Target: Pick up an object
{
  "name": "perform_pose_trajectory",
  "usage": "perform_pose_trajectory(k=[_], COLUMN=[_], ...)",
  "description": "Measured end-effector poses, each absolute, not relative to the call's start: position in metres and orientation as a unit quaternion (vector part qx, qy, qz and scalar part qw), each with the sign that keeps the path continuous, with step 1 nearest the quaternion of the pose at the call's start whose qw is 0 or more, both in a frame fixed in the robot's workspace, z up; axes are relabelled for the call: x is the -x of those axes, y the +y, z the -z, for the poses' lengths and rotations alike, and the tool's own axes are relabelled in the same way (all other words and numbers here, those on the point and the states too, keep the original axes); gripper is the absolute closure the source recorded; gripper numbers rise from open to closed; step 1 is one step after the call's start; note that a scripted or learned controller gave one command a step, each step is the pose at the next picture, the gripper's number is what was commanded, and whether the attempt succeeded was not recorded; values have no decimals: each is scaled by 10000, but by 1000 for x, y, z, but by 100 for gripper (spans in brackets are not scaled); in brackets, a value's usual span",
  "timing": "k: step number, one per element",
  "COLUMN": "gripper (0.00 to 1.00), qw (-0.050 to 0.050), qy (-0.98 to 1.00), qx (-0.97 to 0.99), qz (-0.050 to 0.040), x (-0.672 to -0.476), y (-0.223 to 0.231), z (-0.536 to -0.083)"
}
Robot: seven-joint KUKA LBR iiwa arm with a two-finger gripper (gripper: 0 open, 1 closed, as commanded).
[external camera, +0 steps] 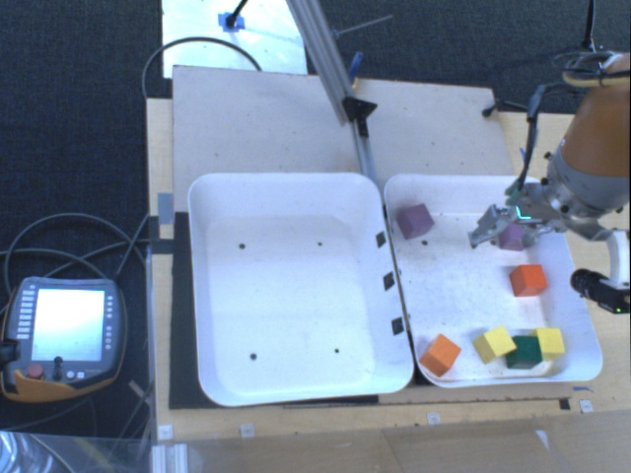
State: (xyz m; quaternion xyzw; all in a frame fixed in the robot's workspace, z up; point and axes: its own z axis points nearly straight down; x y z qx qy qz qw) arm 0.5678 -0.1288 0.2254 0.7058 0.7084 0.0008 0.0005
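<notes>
**Gripper low over a purple block in the right bin**

The gripper is low in the right bin, near its back wall, and a small purple block sits just beside or partly under it. This block looks to be the target. The grey fingers hide part of the block, and I cannot tell how wide they stand or if the block is between them, so I do not say it is held.

The blocks seem to be small cubes, probably foam or light wood: light, stiff enough to squeeze, not fragile. Flat sides give a good hold, so the best grip is across two opposite faces, near the middle of the block. The faces look matte, so slipping should be a small risk; the bigger risk is to push the block aside when one finger lands on its top edge.

Count in the right bin, seven blocks:
- two purple: the one at the gripper and a larger one near the back left corner;
- two orange: one by the right wall, one at the front;
- two yellow;
- one green, touching both yellow ones.

The left bin holds no blocks.
</notes>
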Motion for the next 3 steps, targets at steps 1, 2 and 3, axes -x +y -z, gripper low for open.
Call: perform_pose_trajectory(k=[1,2,3], gripper=[0,0,0], qw=[-16,-16,-4], qy=[7079,7075,7079], qx=[-7064,-7067,-7063], qz=[7,9,2], x=[-562,-565,-565], y=[-120,-127,-127], z=[-175,-116,-89])
